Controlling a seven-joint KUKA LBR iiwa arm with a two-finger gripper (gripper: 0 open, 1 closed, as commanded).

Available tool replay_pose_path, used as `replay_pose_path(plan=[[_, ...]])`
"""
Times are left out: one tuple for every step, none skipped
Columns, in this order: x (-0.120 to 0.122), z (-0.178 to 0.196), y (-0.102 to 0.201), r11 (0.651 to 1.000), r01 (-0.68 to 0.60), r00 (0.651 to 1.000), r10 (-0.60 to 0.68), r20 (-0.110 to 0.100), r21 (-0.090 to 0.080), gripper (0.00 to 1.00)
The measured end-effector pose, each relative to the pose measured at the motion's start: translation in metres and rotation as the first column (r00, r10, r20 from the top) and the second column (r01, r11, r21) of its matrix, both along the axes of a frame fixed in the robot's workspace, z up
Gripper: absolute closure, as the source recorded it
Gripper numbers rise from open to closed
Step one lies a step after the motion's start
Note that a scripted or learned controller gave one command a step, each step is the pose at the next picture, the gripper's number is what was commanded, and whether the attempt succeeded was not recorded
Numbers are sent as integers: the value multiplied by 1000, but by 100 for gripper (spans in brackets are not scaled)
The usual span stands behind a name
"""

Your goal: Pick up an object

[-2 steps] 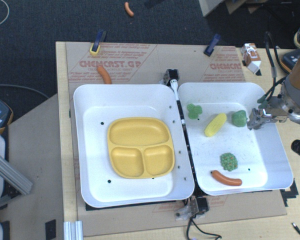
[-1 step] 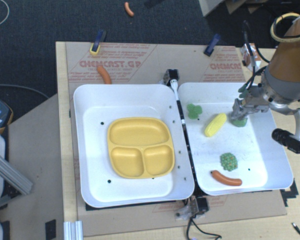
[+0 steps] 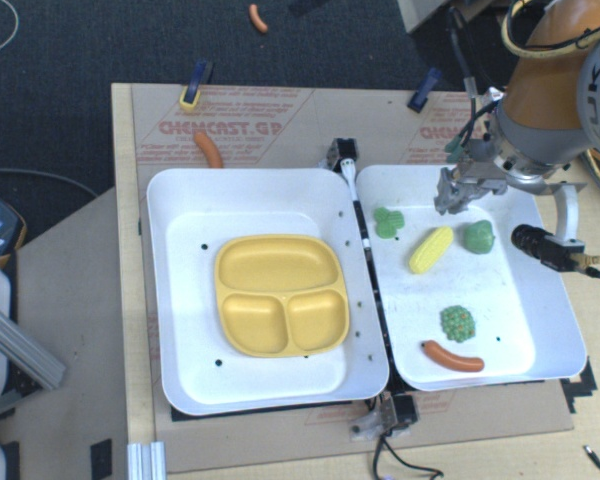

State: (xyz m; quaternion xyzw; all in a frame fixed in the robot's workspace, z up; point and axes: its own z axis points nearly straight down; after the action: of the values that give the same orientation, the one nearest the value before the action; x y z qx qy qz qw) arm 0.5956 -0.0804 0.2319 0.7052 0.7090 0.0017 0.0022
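Looking down from the fixed camera, my grey two-finger gripper (image 3: 452,200) hangs over the far part of the shallow white right-hand bin (image 3: 550,313), just above the yellow plastic corn cob (image 3: 431,249), and I can't tell how far it is parted or whether it has hold of anything. Around that corn cob: a small green leafy piece (image 3: 388,222) to its left, a green rounded vegetable (image 3: 478,236) to its right, a knobbly green broccoli floret (image 3: 457,322) and an orange-red sausage (image 3: 453,357) nearer the camera, and the yellow three-compartment plastic plate (image 3: 280,294) off left in the shallow white left-hand bin (image 3: 180,268).
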Motion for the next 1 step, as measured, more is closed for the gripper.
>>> replay_pose_path(plan=[[47,-14,33,1000,1,1000,-1,0,0,100]])
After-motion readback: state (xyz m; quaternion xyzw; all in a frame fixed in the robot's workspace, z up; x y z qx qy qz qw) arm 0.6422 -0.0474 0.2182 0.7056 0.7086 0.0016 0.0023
